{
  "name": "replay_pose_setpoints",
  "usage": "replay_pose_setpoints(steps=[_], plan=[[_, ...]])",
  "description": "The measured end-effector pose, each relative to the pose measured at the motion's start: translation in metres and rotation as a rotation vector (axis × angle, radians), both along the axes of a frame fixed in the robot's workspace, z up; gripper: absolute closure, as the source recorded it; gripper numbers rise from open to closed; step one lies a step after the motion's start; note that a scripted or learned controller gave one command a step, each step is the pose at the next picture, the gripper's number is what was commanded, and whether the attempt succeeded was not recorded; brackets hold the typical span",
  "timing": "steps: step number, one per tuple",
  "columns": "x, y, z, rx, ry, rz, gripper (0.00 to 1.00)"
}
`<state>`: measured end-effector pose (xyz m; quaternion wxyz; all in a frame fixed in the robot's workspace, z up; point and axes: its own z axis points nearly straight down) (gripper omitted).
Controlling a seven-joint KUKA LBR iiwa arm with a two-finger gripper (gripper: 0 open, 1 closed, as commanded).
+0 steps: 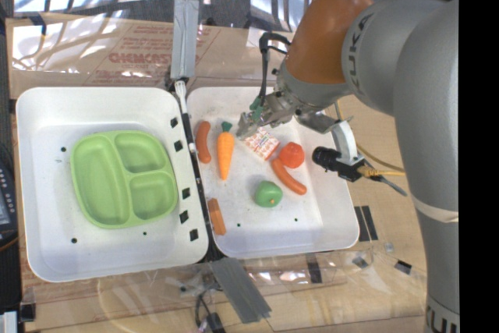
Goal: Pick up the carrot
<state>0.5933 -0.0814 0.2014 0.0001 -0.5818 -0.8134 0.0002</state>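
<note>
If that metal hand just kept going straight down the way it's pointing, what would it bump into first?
Probably bare bin floor. The hand points down into the right bin, over a gap between the carrot and the small red-and-white packet, with the packet nearest. Depth is hard to judge from this slanted view, so it might clip the packet.

**Carrot lying in the right bin**

The carrot (224, 154) is orange with a small green top. It lies flat on the floor of the right bin (327, 226), near its left wall, green end pointing away from the camera, tip toward it.
</note>
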Motion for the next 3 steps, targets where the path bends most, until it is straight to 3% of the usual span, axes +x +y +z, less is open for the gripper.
replay_pose_setpoints(steps=[1,2,3], plan=[[0.0,0.0,-0.001,0.0,0.002,0.0,0.0],[-0.021,-0.007,-0.011,0.001,0.005,-0.044,0.0],[0.002,-0.028,-0.105,0.002,0.007,0.094,0.0]])
